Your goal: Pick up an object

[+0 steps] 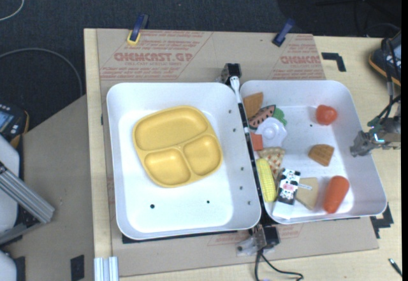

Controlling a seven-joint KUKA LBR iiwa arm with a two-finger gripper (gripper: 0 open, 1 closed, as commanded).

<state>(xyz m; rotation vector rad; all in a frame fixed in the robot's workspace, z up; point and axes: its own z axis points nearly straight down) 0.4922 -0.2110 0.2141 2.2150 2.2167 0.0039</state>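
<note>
The right bin (357, 108) holds several toy foods. Among them are a red tomato (326, 114), a brown bread wedge (321, 154), an orange-red carrot (336, 194), a yellow corn cob (266, 179), a cow-patterned carton (289, 185), a tan cheese wedge (310, 192) and a watermelon slice (261, 115). My gripper (368, 141) shows as a small grey shape at this bin's right rim, right of the bread wedge and apart from every object. Nothing is seen in it.
The left bin (127, 209) bears a yellow divided plate (177, 144). A white piece (273, 129), a waffle-like piece (272, 157) and an orange slab (253, 102) crowd the right bin's left side. Clamps sit at the bench's back edge, and cables hang at the right.
</note>
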